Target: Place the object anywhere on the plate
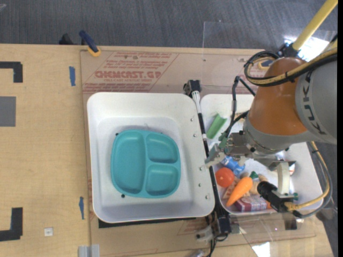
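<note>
Grey arm (289, 111) low, wrist pointing downward

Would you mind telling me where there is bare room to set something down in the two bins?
Left bin: the teal plate's three compartments and the white floor around it are bare. Right bin: crowded, with the carrot, green piece and arm.

place: robot lab | cues: plywood bench (43, 143), blue tape marks (72, 75), cabled KUKA arm (300, 100)
</note>
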You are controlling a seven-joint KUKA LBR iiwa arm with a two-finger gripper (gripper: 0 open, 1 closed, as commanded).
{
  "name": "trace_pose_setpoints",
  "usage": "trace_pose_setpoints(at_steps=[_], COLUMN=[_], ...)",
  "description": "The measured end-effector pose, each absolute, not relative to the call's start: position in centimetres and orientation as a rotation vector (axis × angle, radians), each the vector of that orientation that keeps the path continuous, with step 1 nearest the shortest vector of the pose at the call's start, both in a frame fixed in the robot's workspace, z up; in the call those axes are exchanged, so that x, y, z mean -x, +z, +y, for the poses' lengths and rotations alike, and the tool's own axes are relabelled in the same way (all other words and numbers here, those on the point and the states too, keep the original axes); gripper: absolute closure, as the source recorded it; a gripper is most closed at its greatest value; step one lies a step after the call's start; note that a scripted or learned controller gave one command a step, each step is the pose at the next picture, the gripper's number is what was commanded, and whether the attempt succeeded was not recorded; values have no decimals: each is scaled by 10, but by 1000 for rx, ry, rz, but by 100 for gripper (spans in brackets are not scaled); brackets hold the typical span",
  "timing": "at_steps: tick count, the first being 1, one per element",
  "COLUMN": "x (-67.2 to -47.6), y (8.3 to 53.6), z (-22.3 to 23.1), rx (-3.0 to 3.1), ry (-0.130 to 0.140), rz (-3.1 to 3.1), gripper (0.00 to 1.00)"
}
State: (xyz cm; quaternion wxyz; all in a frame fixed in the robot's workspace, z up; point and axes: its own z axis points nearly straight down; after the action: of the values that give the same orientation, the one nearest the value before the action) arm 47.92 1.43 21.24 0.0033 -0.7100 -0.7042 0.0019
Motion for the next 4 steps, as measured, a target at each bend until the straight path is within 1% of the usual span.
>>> trace_pose_setpoints(at_steps=[4], x=[-479], y=[212], z=[14], rx=[2226], ry=[6], rz=[-2208], gripper=[0])
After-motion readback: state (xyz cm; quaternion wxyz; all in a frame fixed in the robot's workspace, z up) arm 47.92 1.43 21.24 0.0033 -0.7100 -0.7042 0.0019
